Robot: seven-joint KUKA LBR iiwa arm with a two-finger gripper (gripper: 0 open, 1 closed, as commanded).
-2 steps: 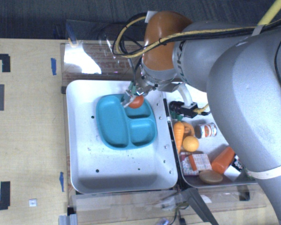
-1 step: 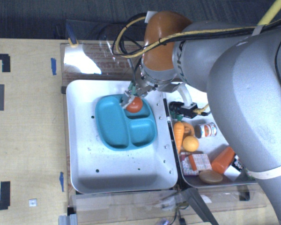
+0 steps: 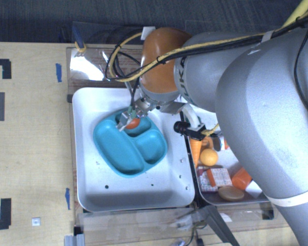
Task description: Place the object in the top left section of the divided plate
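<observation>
Arm [image 3: 246,86], grey with orange band, reaching from right over left shallow white bin [image 3: 92,188]. Right white bin [image 3: 256,199] holding orange ball [image 3: 209,157], orange block [image 3: 242,179], brown oval [image 3: 231,192], red-white packet [image 3: 215,178]. Blue divided plastic plate [image 3: 126,152] lying tilted in left bin. Two-finger gripper [image 3: 128,122] above plate's upper section, fingers closed around small orange-red object [image 3: 134,122], just over compartment floor; contact with plate unclear.

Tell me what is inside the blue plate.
A small orange object lies in one upper section of the blue plate, right at the gripper. The other sections look bare. The arm covers nothing more of the plate.
</observation>
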